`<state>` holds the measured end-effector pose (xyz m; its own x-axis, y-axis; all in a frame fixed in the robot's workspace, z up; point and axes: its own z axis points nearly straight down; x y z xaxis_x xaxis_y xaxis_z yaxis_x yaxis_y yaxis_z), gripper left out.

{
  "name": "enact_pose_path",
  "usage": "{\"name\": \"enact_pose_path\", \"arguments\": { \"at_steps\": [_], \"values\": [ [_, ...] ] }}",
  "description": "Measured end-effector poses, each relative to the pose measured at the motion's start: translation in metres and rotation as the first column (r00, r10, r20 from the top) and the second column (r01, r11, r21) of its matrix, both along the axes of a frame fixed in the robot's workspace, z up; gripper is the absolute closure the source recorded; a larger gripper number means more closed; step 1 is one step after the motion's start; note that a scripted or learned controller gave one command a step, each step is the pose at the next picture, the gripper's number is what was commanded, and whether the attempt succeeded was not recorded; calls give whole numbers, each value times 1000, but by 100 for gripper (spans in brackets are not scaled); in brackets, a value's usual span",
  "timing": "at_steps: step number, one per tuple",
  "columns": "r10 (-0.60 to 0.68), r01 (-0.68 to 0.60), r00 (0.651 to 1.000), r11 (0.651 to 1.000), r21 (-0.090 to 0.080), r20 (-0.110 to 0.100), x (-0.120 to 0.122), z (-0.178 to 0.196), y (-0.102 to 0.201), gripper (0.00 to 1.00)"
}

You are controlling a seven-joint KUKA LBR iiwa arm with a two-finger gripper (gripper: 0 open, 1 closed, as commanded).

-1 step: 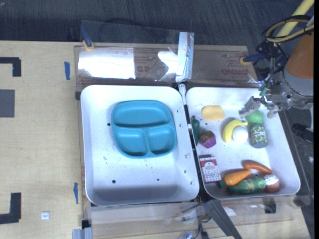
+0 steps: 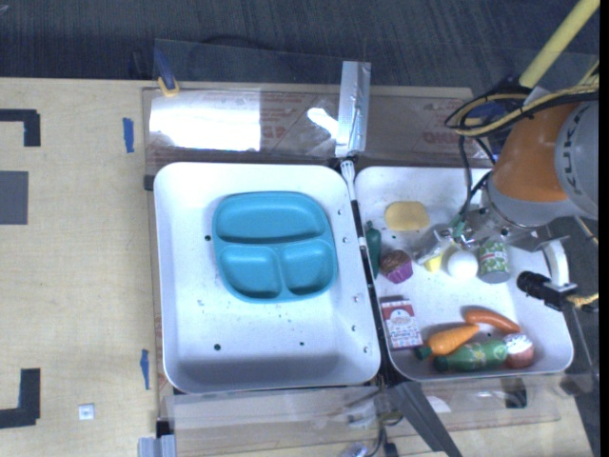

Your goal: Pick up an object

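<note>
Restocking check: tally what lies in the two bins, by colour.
Blue: 1, divided plate
Yellow: 1, round piece
Purple: 1, small piece
White: 1, ball
Red: 1, carton
Orange: 2, carrot, long piece
Green: 1, bottle
Total: 8

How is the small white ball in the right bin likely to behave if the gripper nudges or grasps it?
The white ball looks round and smooth, so a nudge would probably send it rolling across the right bin. Its curved surface may slip from the gripper. It seems small, so likely light.
</note>
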<state>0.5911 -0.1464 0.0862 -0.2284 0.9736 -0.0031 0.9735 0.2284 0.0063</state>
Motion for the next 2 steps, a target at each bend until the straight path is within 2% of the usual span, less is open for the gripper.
{"name": "enact_pose_path", "arguments": {
  "at_steps": [1, 2],
  "values": [
    [-3, 3, 1000, 1000, -2, 9, 2, 11, 0, 100],
    [-29, 29, 1000, 1000, 2, 3, 36, 124, 66, 100]
  ]
}}
